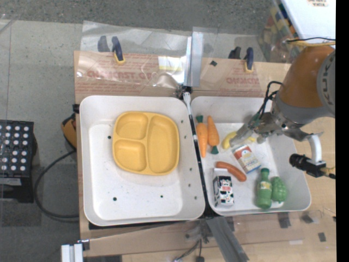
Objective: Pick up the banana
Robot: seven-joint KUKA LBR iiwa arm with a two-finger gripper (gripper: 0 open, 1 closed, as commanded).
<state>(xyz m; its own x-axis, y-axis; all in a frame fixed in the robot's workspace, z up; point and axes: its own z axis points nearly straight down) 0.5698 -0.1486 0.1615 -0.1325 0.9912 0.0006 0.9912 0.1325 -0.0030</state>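
The banana (227, 141) is a small yellow piece lying in the right bin (292, 162), just right of two carrots. Part of it shows; its right end is covered by the gripper. The gripper (244, 136) hangs low over the bin's upper middle, right at the banana's right end. The grey arm with its orange band (305, 81) reaches in from the right above it.
The right bin also holds two orange carrots (202, 138), a red sausage (230, 170), a small red-and-white carton (246, 158), a cow-print milk box (222, 189), a green bottle (264, 188) and broccoli (279, 190). A yellow divided plate (146, 142) lies in the left bin (136, 198).
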